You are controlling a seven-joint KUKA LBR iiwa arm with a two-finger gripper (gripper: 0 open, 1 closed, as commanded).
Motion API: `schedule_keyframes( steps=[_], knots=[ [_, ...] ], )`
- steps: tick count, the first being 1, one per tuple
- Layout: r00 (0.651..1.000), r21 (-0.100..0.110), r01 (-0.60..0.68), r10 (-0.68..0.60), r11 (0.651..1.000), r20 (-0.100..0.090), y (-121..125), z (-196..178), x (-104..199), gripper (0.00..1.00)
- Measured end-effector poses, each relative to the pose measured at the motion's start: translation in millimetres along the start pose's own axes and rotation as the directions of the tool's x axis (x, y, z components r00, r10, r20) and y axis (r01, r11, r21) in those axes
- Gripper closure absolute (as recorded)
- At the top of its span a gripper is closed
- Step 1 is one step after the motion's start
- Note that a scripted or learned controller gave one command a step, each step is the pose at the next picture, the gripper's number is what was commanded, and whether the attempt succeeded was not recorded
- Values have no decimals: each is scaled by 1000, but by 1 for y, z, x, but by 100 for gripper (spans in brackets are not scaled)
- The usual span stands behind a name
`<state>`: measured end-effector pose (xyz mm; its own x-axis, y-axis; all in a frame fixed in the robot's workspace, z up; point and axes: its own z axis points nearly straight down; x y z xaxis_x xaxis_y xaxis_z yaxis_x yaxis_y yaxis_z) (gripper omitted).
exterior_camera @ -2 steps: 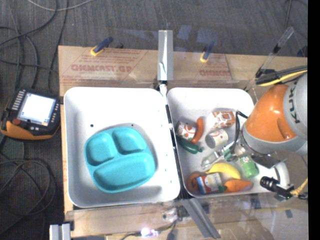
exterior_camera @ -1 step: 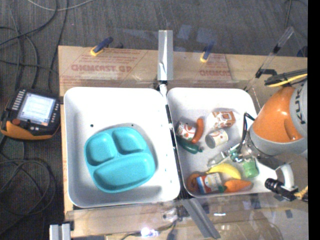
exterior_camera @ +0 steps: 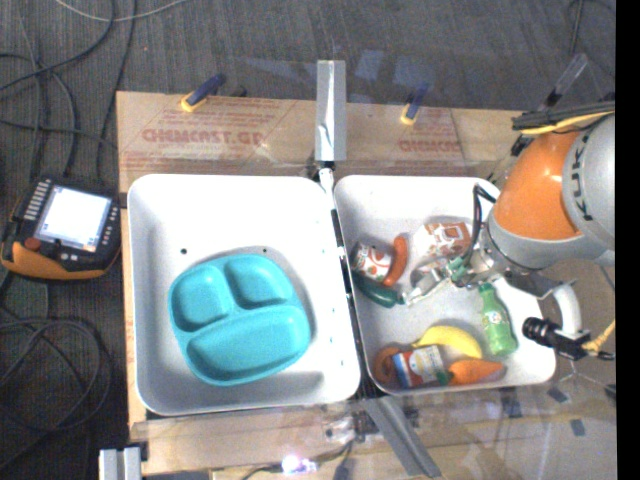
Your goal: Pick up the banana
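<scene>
The banana (exterior_camera: pixel 452 340) lies in the right bin (exterior_camera: pixel 400 193), toward that bin's near edge, curved and yellow. Just in front of the banana, touching or nearly so, lie a bottle with a red and blue label (exterior_camera: pixel 412 365) and a carrot (exterior_camera: pixel 475 371). Just right of the banana stands a green bottle (exterior_camera: pixel 496 320), tilted. Behind the banana, well into the bin, the pincer (exterior_camera: pixel 440 273) hangs low among the clutter; whether it is open or closed cannot be told, and nothing can be made out in its grip. It is apart from the banana. Left of the pincer lie a red sausage (exterior_camera: pixel 399 258), a small orange and white can (exterior_camera: pixel 372 260) and a dark green pepper (exterior_camera: pixel 378 292). The arm (exterior_camera: pixel 545 203) comes in over the bin's right rim. The left bin (exterior_camera: pixel 150 208) holds a blue divided plate (exterior_camera: pixel 238 315). Both bins sit side by side on the surface (exterior_camera: pixel 225 133).
</scene>
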<state>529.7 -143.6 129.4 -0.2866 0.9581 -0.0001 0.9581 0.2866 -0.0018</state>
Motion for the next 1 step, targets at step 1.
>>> schedule_keyframes(
  steps=[1],
  knots=[
    [985, -11, 171, -171, 985, 7, -30, 40, -6, 0]
  ],
)
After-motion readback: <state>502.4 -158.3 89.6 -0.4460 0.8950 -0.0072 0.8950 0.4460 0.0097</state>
